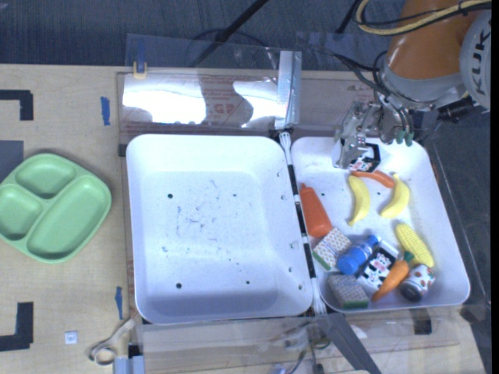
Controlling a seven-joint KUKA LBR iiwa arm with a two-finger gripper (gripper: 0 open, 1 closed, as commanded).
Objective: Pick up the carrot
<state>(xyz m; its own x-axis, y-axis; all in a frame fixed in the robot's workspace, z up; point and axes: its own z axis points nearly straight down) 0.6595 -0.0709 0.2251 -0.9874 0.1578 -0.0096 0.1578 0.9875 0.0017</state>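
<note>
The gripper point(357, 145) hangs over the far end of the right bin point(314, 159), near that bin's back wall. The metal of the tool blurs into a small black-and-white object beneath it, so I cannot tell whether the gripper is open or closed, or whether it touches anything; nothing orange shows in its grasp. So the task looks not yet begun in any useful sense: the carrot point(392, 277) lies on the floor of the right bin at the near end, well apart from the gripper and towards the bin's front right corner. It rests slantwise among a crowd of small things. A patterned card point(380, 266) and a blue object point(357, 259) lie just beside it towards the bin's middle, a small tin point(418, 283) is on its other side against the bin's front wall, and a cob of corn point(413, 244) sits just behind it. Further back in the right bin, between the carrot and the gripper, lie two bananas point(361, 198) and a thin orange-red piece point(375, 178). A fatter orange piece point(316, 211) lies along the bin's left wall. Reaching, descending, closing and lifting are all left to do, and the close neighbours may make a clean hold awkward. Beyond the right bin's left wall sits the left bin point(210, 201), and beyond that, well apart, a green divided plate point(51, 206) on the bench.
</note>
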